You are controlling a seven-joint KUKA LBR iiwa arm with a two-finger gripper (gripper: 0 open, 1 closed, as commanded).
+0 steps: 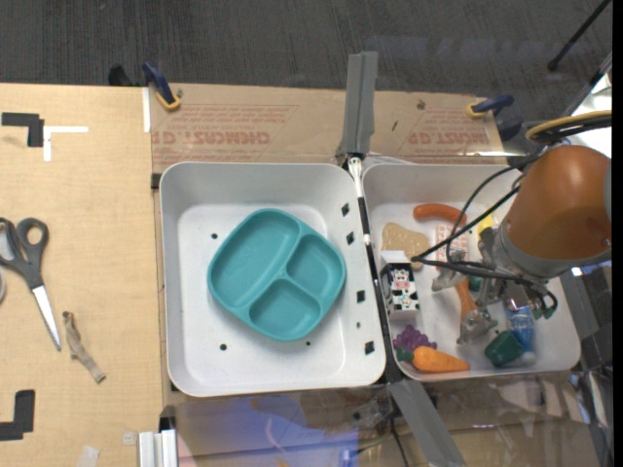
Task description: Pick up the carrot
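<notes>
gripper (474,311) half lost under the arm, can't tell its grip, carrot (439,360) just below-left, near grapes (411,340)

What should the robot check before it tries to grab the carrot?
1. Carrot can be seen: ok, it lies at the near edge of the right bin.
2. Carrot already held: not ok, it lies apart from the gripper.
3. Gripper over the carrot: not ok, it sits a little to the carrot's right and farther back.
4. Room around the carrot: not ok, purple grapes touch its left end.
5. Fingers open: cannot tell.
6. Teal plate out of the way: ok, it is in the left bin.
</notes>
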